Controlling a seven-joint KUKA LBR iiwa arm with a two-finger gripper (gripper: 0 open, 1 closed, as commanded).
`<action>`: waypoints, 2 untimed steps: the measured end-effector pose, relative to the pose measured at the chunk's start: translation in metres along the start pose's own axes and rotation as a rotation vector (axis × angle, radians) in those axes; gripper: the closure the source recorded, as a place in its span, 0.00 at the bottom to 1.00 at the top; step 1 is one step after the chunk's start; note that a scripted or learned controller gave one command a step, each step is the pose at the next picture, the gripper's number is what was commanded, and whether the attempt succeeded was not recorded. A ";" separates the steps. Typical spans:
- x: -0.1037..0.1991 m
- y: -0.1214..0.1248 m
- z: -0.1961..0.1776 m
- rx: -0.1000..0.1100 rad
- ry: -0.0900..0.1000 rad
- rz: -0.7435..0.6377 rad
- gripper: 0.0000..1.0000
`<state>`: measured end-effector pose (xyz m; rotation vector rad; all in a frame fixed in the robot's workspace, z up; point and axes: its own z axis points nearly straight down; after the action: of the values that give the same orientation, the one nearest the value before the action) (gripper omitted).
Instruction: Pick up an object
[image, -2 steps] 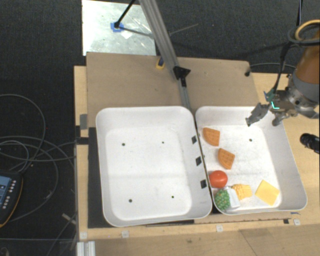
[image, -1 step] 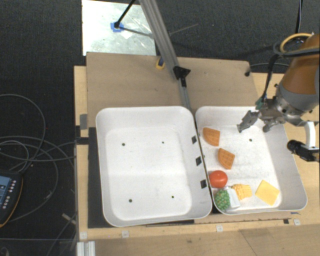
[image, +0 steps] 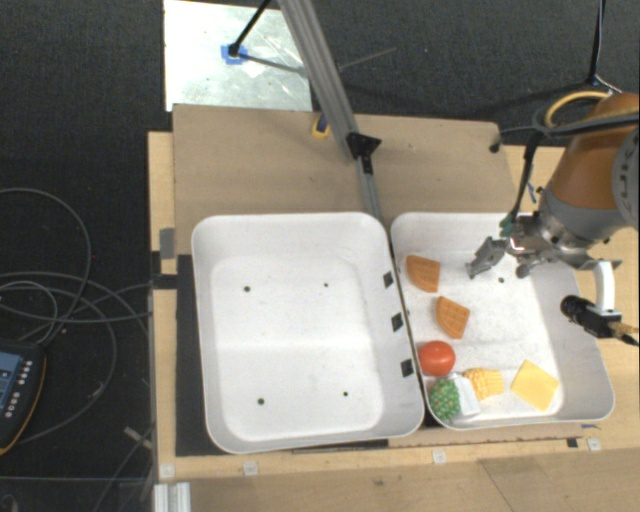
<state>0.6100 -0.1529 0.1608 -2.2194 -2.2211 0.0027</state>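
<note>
In the right bin (image: 580, 330) lie several toy foods. An orange wedge (image: 423, 272) sits near the bin's left wall, with an orange waffle-like piece (image: 453, 317) below it. A red tomato (image: 436, 357), a green broccoli (image: 445, 400), a yellow corn piece (image: 484, 382) and a yellow cheese block (image: 535, 385) lie along the front. My gripper (image: 505, 265) hangs over the bin's back part, right of the orange wedge. Its fingers (image: 483, 261) are spread open with nothing between them.
The left bin (image: 290, 330) stands beside the right one, sharing a middle wall with black clips (image: 396, 321). A grey pole (image: 335, 85) slants in from the top. Cables lie on the dark floor at left.
</note>
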 end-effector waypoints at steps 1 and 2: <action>0.002 -0.004 0.043 0.000 0.001 0.000 0.00; 0.001 -0.002 0.029 -0.007 -0.001 0.000 1.00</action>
<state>0.6076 -0.1514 0.1320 -2.2229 -2.2251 -0.0044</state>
